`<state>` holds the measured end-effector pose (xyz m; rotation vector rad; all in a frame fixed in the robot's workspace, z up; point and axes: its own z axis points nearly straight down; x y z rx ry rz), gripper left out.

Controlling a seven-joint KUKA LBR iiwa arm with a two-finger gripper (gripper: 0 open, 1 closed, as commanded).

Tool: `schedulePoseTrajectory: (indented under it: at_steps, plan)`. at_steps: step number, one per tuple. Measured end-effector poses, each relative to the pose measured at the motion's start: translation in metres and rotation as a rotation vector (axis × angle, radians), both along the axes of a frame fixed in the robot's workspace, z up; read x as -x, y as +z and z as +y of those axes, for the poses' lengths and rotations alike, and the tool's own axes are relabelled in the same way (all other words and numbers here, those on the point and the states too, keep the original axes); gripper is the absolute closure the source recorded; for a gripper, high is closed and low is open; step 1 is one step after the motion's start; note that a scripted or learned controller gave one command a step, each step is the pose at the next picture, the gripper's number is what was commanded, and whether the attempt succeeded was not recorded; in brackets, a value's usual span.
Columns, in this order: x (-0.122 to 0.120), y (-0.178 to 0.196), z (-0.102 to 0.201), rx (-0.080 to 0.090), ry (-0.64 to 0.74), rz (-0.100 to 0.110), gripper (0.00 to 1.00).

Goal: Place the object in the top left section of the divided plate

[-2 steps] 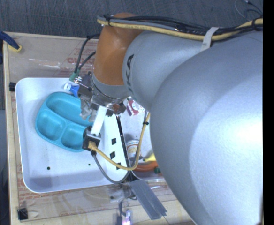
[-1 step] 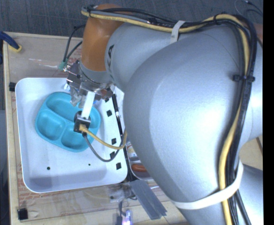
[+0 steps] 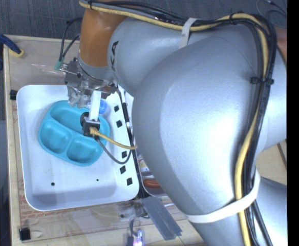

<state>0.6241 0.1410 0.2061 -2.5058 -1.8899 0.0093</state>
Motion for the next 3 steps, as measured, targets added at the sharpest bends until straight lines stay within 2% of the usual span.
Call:
schedulePoseTrajectory:
  at_steps: [1,2,3]
  plan:
    - [0.058,-0.055,0.019,0.005,-0.442,0.007,1.0]
    - [0.058,-0.049,0.02,0.009,-0.435,0.017,1.0]
    - [0.034,0.009,-0.034,0.003,-0.371,0.003,1.0]
